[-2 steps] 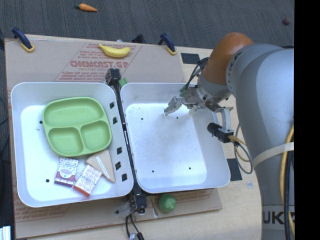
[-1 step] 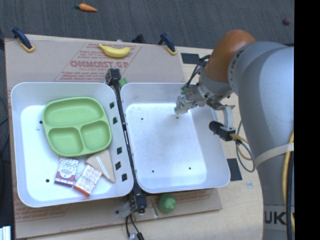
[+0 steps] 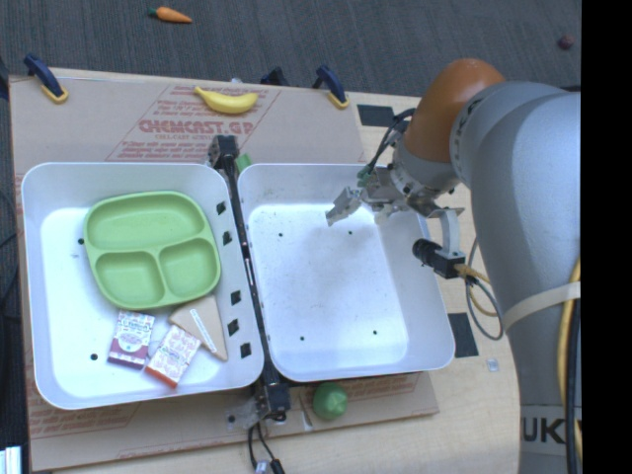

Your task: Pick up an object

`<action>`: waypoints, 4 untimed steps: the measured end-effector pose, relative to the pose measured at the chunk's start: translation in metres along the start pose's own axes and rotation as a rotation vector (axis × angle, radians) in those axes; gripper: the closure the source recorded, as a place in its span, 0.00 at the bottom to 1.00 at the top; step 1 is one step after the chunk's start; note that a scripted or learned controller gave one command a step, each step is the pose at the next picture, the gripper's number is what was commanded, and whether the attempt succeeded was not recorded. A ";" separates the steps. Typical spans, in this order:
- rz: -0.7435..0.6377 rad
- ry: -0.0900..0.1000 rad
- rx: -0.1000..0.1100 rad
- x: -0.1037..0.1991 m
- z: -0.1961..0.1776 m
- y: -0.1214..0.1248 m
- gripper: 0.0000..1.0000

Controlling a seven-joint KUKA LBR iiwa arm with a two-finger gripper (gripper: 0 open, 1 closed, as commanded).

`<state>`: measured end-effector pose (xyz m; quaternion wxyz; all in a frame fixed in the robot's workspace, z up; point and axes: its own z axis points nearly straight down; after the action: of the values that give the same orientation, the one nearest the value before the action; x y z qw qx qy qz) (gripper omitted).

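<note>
White plastic made up both bins, which sat side by side on a sheet of printed cardboard (image 3: 148,117) clamped to the bench, probably so that neither would slide when the arm pushed about inside them. The left bin (image 3: 44,294) held everything worth picking: a green divided plate (image 3: 151,247) lay flat in its upper half, and below it, near the front wall, were two small red-and-white packets (image 3: 132,339) (image 3: 174,355) side by side, with a pale wedge (image 3: 201,329) just to their right, close to the divider between the bins. The right bin (image 3: 336,284) showed bare, speckled floor. The gripper (image 3: 348,205) hung over that right bin's upper part, near its back wall, with the grey arm (image 3: 523,196) and its orange band (image 3: 449,107) reaching in from the right; its fingers looked slightly parted and nothing was between them, so it carried nothing. Since the pickable things lay in the other bin, well apart from the gripper, the grasp seemed not yet begun. A banana (image 3: 227,98) rested on the cardboard behind the bins, a green ball (image 3: 331,400) sat just in front of the right bin, and a carrot (image 3: 172,14) lay on the floor beyond, all outside the bins and likely out of play.
</note>
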<state>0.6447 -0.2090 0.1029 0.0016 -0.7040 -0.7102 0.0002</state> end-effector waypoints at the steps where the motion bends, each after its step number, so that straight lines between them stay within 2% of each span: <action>1: 0.003 -0.002 0.002 -0.001 0.012 -0.069 0.00; 2: 0.004 -0.001 -0.001 -0.001 0.011 -0.023 0.00; 3: 0.004 -0.001 -0.003 -0.002 -0.019 0.012 0.00; 4: 0.004 -0.001 0.000 -0.001 0.003 0.006 0.00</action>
<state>0.6511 -0.2101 0.0998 0.0013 -0.7053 -0.7089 0.0007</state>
